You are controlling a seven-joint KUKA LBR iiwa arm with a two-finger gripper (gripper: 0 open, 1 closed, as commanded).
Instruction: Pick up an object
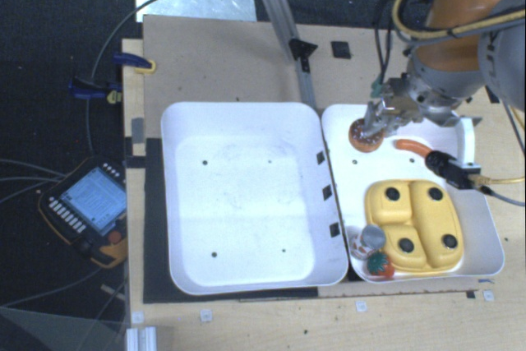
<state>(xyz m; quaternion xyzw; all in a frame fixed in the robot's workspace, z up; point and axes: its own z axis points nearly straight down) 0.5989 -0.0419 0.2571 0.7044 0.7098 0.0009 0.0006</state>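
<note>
A slanted overhead view of a workbench. At far left, on dark floor, a handheld control pendant (89, 210) with a lit blue screen lies among loose cables. Blue and yellow clamps (111, 76) grip the left edge of the tan bench (230, 62). Behind the bench a pale patch of floor shows, crossed by a grey pole (275, 0) that slants down to the bins.

The left bin (238, 197) is a shallow white tray with small dark dots on its floor. The right bin (345, 136) touches it along a shared edge. In the right bin, a small round brown disc (365, 139) sits near the back left corner. The gripper (376, 123) is down just over the disc; whether its fingers are spread or closed, or touching the disc, cannot be told at this blur. Right of the disc lies a small orange curved piece (412, 147). A large yellow block (415, 224) with four black dots fills the front of the bin. Beside its front left corner sit a grey cap (373, 237) and a red-and-green bit (377, 262), too small to identify.

The arm's orange band (472, 0) is cut off at the upper right
</note>
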